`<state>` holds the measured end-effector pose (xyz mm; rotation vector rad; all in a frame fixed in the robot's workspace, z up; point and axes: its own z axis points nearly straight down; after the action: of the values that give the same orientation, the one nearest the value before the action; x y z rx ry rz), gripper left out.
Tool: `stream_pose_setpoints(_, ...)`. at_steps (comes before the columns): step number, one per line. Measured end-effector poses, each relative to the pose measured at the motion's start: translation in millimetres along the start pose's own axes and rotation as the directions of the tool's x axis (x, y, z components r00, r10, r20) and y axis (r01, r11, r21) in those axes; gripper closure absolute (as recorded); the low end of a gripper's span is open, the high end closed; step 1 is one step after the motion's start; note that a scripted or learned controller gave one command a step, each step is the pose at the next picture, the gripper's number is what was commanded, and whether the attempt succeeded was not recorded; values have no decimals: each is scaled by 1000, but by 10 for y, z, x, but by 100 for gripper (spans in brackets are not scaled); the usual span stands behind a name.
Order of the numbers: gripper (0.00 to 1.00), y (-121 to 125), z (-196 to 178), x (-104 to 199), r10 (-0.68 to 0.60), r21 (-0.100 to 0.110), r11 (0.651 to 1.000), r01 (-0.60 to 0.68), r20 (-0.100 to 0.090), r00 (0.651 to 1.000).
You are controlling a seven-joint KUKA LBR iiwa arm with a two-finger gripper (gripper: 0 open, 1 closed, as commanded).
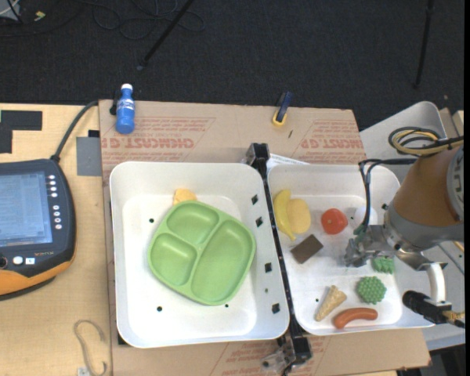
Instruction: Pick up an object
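My gripper (359, 254) is low in the right bin (313, 180), at its right side, hanging from the grey and orange arm that comes in from the right. Around it lie a red tomato (334, 221) to its upper left, a brown block (306, 249) to its left, a green bumpy broccoli piece (370, 289) just below, and a small green thing (384, 264) at its right. A yellow banana (291, 215), a tan cone (329, 302) and a red sausage (355, 316) also lie in this bin. Nothing shows between the fingers.
The left bin (133, 186) holds a green divided plate (201, 251) with a small orange piece (184, 196) behind it. A tablet pendant (23, 214) lies at the far left. A blue bottle (125, 110) and a clamp (282, 109) sit on the cardboard behind the bins.
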<state>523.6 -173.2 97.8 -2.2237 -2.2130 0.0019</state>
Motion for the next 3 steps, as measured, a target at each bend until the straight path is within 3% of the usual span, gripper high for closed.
stream_pose_setpoints(3, 100, 31, -1325, 20, -6, -6, 1000, 6, 3, 1000)
